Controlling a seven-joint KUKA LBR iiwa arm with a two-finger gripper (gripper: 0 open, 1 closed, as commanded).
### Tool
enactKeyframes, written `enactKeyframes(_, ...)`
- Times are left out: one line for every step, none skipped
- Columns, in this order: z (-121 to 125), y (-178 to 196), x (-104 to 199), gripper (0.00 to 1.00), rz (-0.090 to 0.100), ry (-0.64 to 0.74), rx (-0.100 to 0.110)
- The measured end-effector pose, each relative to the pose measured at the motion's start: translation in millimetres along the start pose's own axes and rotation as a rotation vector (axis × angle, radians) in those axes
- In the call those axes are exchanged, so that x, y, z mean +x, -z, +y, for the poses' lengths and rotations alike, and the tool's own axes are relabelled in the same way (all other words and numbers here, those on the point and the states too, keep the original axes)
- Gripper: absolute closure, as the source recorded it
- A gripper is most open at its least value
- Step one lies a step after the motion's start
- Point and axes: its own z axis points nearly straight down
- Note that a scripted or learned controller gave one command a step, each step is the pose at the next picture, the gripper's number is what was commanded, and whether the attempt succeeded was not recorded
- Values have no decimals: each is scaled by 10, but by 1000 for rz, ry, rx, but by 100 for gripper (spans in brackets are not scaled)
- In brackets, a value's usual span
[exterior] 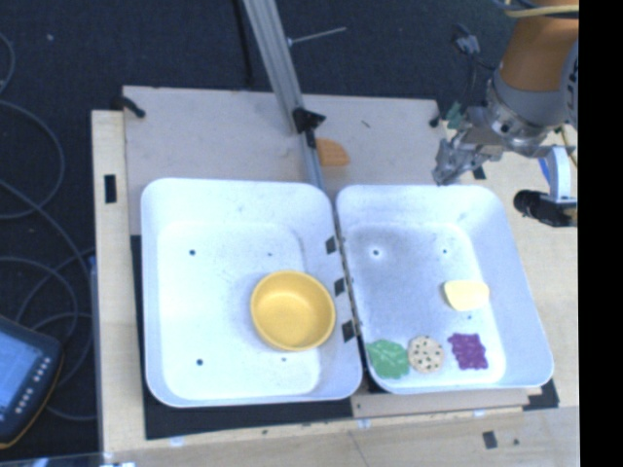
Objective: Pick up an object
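The left bin (185, 212) holds a yellow bowl (291, 310) near its front right. In the right bin (487, 212) a pale yellow piece (466, 295) lies at the right, and along the front edge sit a green piece (389, 358), a round cookie (424, 354) and a purple piece (469, 350). My gripper (450, 170) hangs above the back rim of the right bin, at its far right corner, well apart from every object. Nothing shows between its fingers.
A slanted metal pole (277, 66) runs from the top down to the gap between the bins. An orange object (331, 154) lies on the bench behind the bins. Cables and a tablet (24, 377) lie on the dark floor at left.
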Motion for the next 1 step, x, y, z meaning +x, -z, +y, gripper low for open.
enactKeyframes(-188,-126,547,100,2,4,7)
